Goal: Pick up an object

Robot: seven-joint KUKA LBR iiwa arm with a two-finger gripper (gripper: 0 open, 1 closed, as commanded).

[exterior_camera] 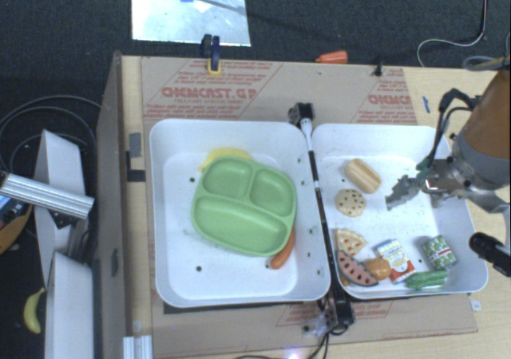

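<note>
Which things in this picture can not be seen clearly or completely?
- Yellow flat object: in the camera view, the green divided plastic tray covers most of it.
- Orange carrot-like toy: the same tray hides its upper part.
- Grey hand over the right white bin: blurred and dark, so its state is unclear.
- Small white and red packet and small green box: labels too small to read.
</note>
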